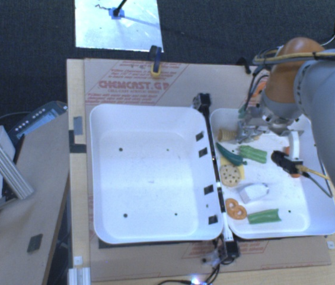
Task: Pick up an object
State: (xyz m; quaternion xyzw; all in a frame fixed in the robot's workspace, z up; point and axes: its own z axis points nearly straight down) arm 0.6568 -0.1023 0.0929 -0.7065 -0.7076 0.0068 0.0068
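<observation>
Hovering low in the right white shallow bin [321,218], the grey two-finger gripper [249,132] is nearing a small, light, rigid green plastic pepper-like toy [252,154], best pinched mid-body; finger state unclear.

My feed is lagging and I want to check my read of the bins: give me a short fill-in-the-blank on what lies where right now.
1. The toy food items all lie in the ____ bin of the camera view.
2. The gripper hangs over that bin's ____ end, near a green piece.
3. The pretzel lies just left of a ____ piece at the near end.
4. The round cookie lies close to the ____ between the two bins.

Missing words: right; far; green; divider
</observation>
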